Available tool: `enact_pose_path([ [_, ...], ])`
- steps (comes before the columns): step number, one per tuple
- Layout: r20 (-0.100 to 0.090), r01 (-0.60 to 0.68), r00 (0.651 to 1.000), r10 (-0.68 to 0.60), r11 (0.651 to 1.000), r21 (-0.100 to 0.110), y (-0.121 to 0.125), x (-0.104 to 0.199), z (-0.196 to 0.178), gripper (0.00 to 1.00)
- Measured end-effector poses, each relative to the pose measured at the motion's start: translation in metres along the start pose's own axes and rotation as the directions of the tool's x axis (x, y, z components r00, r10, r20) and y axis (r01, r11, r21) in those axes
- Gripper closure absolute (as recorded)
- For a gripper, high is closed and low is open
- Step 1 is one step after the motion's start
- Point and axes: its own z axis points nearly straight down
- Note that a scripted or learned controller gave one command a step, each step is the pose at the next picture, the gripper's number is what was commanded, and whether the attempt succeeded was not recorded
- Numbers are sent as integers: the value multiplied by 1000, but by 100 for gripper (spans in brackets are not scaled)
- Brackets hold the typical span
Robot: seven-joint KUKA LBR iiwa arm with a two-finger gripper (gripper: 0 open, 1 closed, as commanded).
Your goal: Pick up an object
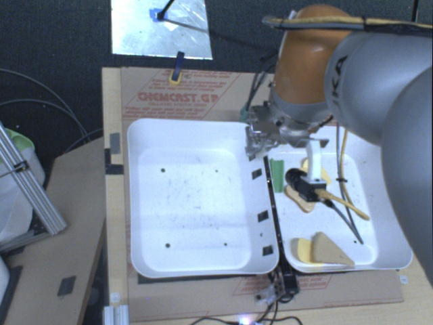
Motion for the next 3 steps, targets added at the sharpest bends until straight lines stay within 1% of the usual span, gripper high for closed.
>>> enact_pose_path([
  [1, -3, 4, 1000, -4, 1000, -3, -13, -4, 75, 100],
  [2, -6, 10, 1000, -10, 1000, -5, -83, 23, 73, 100],
  [3, -2, 0, 1000, 0, 1000, -17, -12, -42, 71, 100],
])
